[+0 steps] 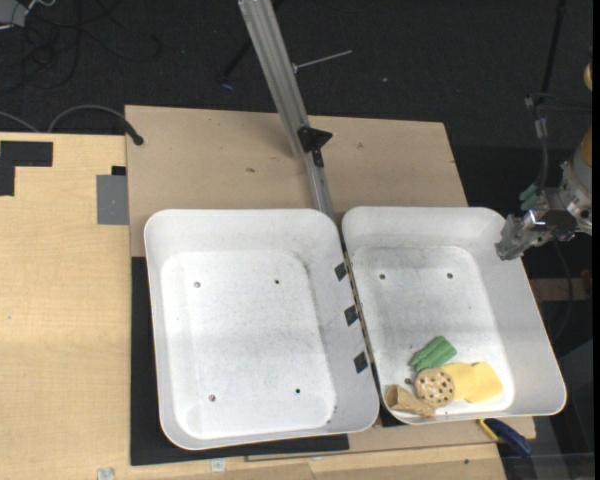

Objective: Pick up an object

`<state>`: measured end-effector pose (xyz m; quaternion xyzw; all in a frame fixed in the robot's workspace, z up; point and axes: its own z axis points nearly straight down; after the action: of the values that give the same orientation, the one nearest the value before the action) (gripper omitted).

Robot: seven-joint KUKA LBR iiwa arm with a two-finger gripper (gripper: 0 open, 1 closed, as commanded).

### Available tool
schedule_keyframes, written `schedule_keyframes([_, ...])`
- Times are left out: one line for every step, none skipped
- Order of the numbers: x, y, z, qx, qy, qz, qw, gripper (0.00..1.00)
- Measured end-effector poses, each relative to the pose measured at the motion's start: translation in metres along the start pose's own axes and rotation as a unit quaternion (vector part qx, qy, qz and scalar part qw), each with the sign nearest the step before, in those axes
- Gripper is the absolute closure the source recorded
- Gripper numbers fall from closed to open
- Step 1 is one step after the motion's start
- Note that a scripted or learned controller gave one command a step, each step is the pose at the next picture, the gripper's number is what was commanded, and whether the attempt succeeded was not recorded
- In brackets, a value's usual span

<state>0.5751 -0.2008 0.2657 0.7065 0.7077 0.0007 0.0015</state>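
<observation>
Several small objects lie in the near corner of the right bin (500, 298): a green piece (433, 354), a round tan cookie-like disc (434, 385), a yellow flat piece (476, 382) and a tan wedge (410, 401). My gripper (517, 236) hangs at the far right rim of the right bin, well away from the pile. Nothing shows between its fingers, which are too small and dark to read.
The left bin (160, 268) sits beside the right one, joined by black clips (351, 314). A slanted metal rail (282, 83) rises behind the bins. Light wooden board (40, 268) lies to the left.
</observation>
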Motion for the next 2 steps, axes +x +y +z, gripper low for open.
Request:
schedule_keyframes([0.045, -0.002, -0.001, 0.003, 0.002, -0.001, 1.0, 1.0])
schedule_keyframes([0.099, -0.002, 0.011, 0.003, 0.002, -0.001, 1.0, 1.0])
